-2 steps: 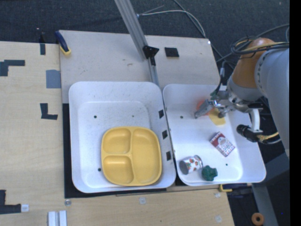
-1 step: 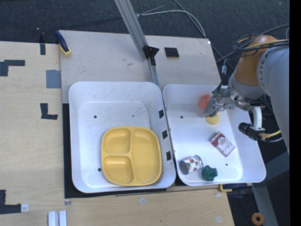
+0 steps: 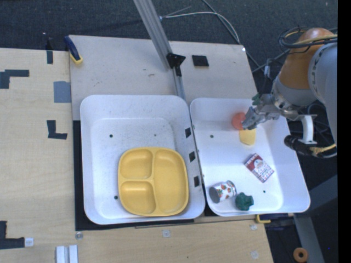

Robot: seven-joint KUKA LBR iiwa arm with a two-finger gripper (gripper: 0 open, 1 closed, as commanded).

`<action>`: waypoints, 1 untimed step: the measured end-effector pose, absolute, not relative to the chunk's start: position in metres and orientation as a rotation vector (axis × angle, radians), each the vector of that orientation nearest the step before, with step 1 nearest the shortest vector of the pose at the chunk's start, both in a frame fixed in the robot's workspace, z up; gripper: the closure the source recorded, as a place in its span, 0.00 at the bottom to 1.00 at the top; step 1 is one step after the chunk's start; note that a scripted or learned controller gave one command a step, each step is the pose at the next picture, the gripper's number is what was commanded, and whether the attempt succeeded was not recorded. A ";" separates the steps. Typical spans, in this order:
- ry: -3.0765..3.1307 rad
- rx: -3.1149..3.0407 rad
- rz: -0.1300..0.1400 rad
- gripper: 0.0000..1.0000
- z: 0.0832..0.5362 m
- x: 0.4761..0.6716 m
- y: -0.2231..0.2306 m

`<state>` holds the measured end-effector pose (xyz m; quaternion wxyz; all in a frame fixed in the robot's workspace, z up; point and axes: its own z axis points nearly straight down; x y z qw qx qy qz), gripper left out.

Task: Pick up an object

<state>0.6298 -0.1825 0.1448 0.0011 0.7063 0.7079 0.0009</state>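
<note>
My claw [image 3: 251, 124] sits low over the yellow block [image 3: 247, 136], beside the orange ball [image 3: 238, 120] — spread, can't tell. Center first, then squeeze.

I'm working in a robotics lab: my arm [image 3: 307, 64] reaches over a bench [image 3: 126, 64] marked with tape [image 3: 61, 91], loose cables [image 3: 208, 12] trail across dark carpet [image 3: 66, 10], and an aluminium post [image 3: 151, 21] rises beside two bins [image 3: 90, 147].

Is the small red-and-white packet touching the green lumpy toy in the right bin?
Apart. The camera view shows bare white bin floor between the red-and-white packet and the green lumpy toy.
</note>
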 end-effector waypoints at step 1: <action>2.222 2.216 0.004 1.00 0.205 0.636 -0.176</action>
